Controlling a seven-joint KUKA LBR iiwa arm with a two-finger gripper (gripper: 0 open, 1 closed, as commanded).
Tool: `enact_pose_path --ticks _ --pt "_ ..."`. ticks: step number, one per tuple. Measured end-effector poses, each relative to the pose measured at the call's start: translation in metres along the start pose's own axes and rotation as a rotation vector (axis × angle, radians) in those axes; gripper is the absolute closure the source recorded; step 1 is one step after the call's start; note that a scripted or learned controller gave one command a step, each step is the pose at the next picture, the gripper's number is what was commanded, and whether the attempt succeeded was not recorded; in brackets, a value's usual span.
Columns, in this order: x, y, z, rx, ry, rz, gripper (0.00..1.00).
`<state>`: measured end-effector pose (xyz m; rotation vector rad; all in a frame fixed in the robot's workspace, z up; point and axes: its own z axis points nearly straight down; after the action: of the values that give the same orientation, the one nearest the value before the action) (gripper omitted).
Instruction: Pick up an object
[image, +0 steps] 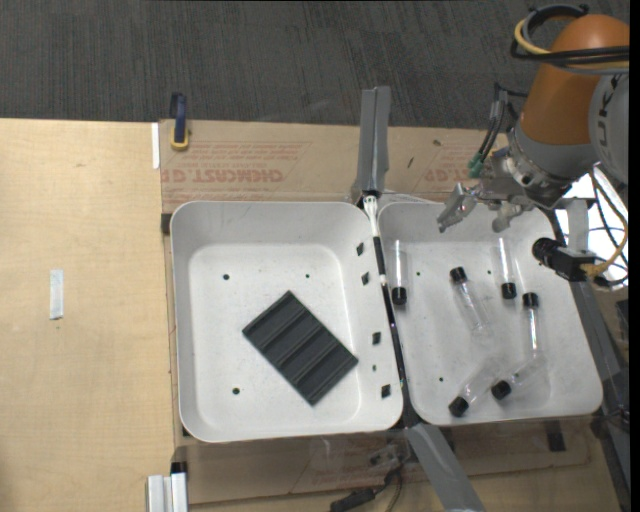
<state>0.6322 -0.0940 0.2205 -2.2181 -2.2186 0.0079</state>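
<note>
A dark grey ribbed slab lies slantwise in the middle of the left bin. Several clear plastic tubes with black caps lie scattered in the right bin: one along its left wall, one in the middle, two crossing near the front. My gripper hangs over the back edge of the right bin, above the tubes and apart from them. Its two fingers are spread, open, with nothing between them.
The bins sit side by side on a cardboard sheet, joined at a central hinge with a grey post behind it. A wooden bench top spreads to the left. Cables hang by the arm at the right.
</note>
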Motion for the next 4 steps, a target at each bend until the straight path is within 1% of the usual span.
enact_pose_path --ticks 1,2,3,4 --pt "-0.058 -0.03 0.053 -0.001 0.001 -0.035 0.0" --pt "-0.071 0.008 0.132 -0.003 0.001 -0.074 0.0" --pt "-0.078 -0.06 0.131 -0.004 0.005 -0.115 0.0" --pt "-0.08 -0.061 0.124 -0.002 0.004 -0.11 1.0"
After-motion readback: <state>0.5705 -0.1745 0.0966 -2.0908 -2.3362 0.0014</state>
